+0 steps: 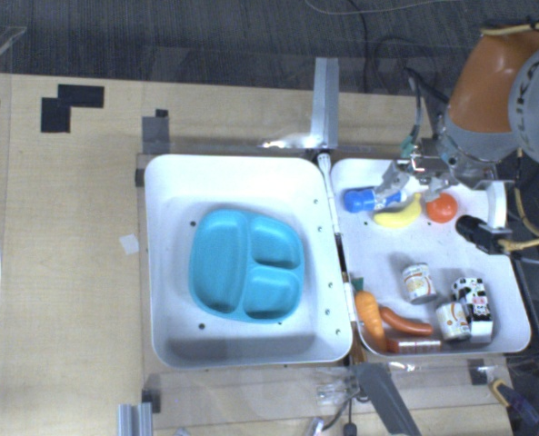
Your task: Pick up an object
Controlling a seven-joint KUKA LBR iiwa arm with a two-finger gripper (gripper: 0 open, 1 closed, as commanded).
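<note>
A: Two bins; which has free room?
B: The left one, with just a blue tray mid-floor. Mine's the right, crowded.
A: Where's your gripper?
B: Far end of the right bin, near the divider, over a blue thing and a banana. Orange ball just beside.
A: Holding?
B: Can't tell; fingers are blurred.
A: Rest?
B: Carrot and sausage at the near edge, a jar, cow cup near the corner.
</note>
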